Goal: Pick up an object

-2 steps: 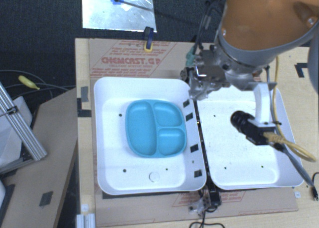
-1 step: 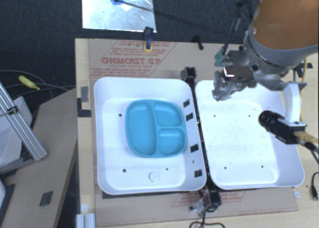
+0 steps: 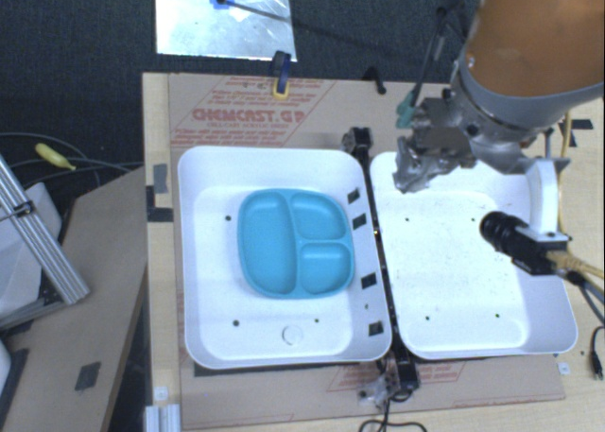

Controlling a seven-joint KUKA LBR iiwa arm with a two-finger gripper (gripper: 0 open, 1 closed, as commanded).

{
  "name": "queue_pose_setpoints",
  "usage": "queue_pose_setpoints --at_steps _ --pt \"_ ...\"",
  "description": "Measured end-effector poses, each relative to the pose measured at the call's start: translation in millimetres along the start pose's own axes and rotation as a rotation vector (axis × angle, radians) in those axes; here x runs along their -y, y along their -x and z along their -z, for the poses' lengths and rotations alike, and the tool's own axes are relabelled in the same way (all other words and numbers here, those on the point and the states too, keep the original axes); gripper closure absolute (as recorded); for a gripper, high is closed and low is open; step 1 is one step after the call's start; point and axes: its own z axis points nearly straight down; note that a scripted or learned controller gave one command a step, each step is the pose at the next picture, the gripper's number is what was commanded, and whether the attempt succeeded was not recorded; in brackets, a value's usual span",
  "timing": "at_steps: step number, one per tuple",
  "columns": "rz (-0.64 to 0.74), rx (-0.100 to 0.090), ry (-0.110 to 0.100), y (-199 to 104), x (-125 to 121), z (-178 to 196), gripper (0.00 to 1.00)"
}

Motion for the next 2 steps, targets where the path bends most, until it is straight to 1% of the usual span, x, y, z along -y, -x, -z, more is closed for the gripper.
queue_pose_setpoints --at_steps 1,2 --pt "0.010 -0.002 -0.002 -104 1 -18 1.00" --pt "-0.007 -0.003 0.013 -47 -1 96 1.00"
